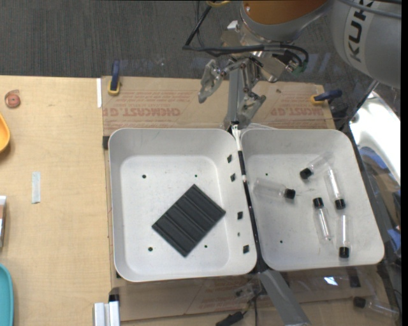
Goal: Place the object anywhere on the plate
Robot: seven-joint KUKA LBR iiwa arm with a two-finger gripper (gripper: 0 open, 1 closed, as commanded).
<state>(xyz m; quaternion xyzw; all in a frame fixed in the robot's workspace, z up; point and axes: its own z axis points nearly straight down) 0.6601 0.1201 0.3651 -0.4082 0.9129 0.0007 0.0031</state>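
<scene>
On the far left, a pale wooden tabletop (pixel 51 159) carries a small pink disc (pixel 12 99) near its back edge, a slice of orange object (pixel 3 137) at the frame's edge and a short pale strip (pixel 36 188). Next comes the left bin (pixel 118 210), white and shallow, with a dark ribbed plate (pixel 189 219) lying flat in it, turned diagonally. The right bin (pixel 360 191) touches it along a central seam and holds several clear vials with black caps (pixel 322 204), scattered and lying on their sides.

The arm (pixel 280 13) hangs above the back edge of the bins, its orange band just under the top of the frame. The gripper (pixel 229 86) points down over brown cardboard (pixel 159 105), fingers spread and seemingly nothing between them, though the cables clutter that spot.

The cardboard bears red print reading upside down, apparently "CHEMCAST GP". Blue-and-yellow clamps (pixel 115 79) pin its corners. Dark carpet lies behind.
</scene>
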